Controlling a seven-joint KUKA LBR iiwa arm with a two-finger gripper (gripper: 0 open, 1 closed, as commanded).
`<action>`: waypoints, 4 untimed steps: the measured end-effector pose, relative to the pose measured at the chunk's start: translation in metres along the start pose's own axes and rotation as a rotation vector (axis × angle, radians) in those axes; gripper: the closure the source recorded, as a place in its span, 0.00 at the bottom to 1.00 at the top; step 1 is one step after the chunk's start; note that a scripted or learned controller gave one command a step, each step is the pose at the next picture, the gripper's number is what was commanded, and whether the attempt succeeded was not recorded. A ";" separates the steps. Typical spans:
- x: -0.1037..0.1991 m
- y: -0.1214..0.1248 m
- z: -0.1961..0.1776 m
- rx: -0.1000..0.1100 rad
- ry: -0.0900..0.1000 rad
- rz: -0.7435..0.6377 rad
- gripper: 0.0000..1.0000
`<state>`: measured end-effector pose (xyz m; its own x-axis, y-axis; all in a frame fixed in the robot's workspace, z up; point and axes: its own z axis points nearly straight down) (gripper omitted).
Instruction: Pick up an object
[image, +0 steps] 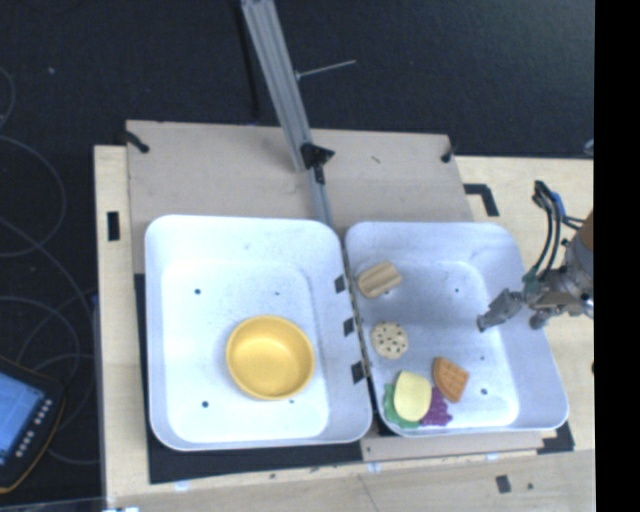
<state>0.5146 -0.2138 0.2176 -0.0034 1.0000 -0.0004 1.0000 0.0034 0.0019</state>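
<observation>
My gripper (513, 319) hangs over the right edge of the right bin (470, 245), its two fingers spread open with nothing between them. Several small items lie in that bin to the gripper's left: a tan bread roll (379, 280) near the divider, a round chocolate-chip cookie (389, 340) below it, an orange waffle-like piece (451, 379), and a yellow-green toy food with a purple bit (411, 398) in the front left corner. The waffle piece is the closest to the gripper, lower left of it and apart from it.
A yellow bowl (268, 357) stands in the left bin (190, 250). A slanted metal pole (285, 90) runs down to the seam between the bins. A tablet (20, 420) lies off the bench at the lower left.
</observation>
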 end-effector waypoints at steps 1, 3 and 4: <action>0.000 0.000 0.000 0.000 0.000 0.001 0.00; 0.001 0.001 0.115 0.006 0.000 0.005 0.00; 0.000 0.003 0.101 -0.003 -0.002 0.011 1.00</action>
<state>0.5179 -0.2137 0.1165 0.0078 1.0000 -0.0021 1.0000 -0.0078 0.0051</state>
